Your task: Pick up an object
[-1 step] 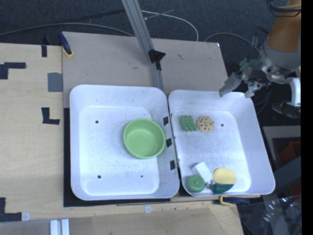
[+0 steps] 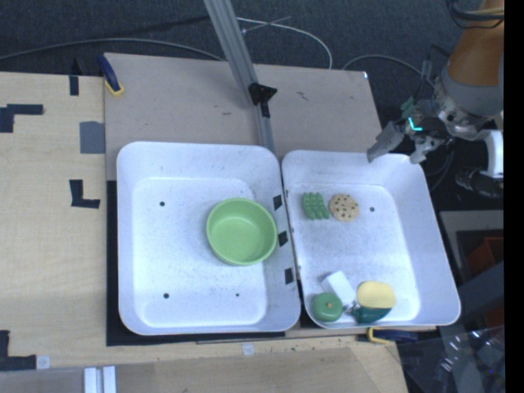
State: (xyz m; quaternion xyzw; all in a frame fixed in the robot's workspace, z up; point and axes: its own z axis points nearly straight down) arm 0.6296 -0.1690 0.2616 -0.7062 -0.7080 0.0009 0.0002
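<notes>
Probably a robotics lab: taped plywood bench (image 2: 49, 219), loose cables (image 2: 286, 31), paired white bins (image 2: 131, 244), metal camera pole (image 2: 233, 43).

A tan bench (image 2: 180, 97) carries two white bins, left (image 2: 131, 244) and right (image 2: 426, 219), apparently touching.

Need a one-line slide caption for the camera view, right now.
Gripper poised above the right bin's far rim; cookie and green block lie inside, green bowl in the left bin.
</notes>
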